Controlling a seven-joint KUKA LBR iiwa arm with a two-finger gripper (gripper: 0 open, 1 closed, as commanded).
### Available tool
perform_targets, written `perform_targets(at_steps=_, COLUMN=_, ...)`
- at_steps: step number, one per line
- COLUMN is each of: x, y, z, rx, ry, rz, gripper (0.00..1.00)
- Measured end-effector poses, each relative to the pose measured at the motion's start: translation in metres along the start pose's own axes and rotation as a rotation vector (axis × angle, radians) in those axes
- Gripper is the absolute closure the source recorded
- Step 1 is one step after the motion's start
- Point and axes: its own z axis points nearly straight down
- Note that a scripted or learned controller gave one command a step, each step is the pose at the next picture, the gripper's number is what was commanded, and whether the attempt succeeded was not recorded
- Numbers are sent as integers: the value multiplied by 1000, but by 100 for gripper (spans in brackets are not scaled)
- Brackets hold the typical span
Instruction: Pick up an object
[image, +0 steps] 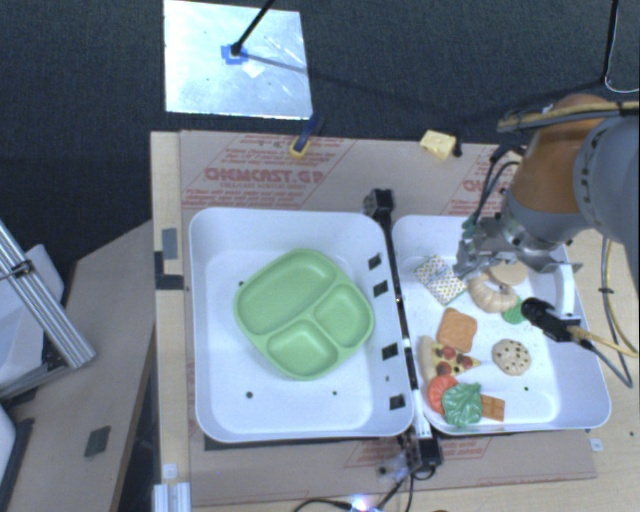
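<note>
The gripper (478, 262) hangs just above the donut (493, 293) in the right bin (590, 400). I cannot tell its state. The donut looks light, hard and smooth. Pinch it across its ring. The cookie (511, 356) sits near the donut.

Robotics lab, KUKA arm (590, 160), bench w/ white bins (290, 228)

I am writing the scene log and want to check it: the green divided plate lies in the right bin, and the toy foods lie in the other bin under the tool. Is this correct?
Not quite. The camera view shows the green divided plate in the left bin, not the right one. The toy foods, such as the cookie and the croissant, lie in the right bin, where the tool is.
</note>
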Motion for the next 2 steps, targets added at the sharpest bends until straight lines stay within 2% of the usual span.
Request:
perform_targets(at_steps=1, x=-7, y=-6, z=-55, rx=1, ry=0, rz=3, gripper=100)
perform_targets(at_steps=2, x=-7, y=-5, z=-67, rx=4, ry=1, rz=1, gripper=100)
